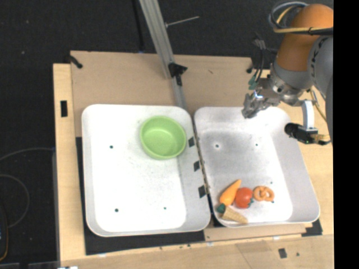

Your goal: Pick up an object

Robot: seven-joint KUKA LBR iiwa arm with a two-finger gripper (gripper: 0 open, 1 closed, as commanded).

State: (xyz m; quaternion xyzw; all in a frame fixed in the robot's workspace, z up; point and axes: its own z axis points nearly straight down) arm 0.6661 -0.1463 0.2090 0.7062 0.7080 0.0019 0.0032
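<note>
So the gripper (251, 109) was hanging over the far edge of the right bin (252, 150), and honestly I couldn't tell if it was apart or together. Nothing was in it that I could see. The carrot (230, 192), tomato (243, 198), pretzel (263, 193) and cone (233, 215) sat bunched in the near corner, well apart from it. A green bowl (162, 137) was in the left bin (112, 172).

One fixed view is provided, set high above the bench (129, 77) and angled down at a slant. Both bins, left (112, 206) and right (291, 167), are covered whole. The arm (300, 43) is seen entering from the right edge.
</note>
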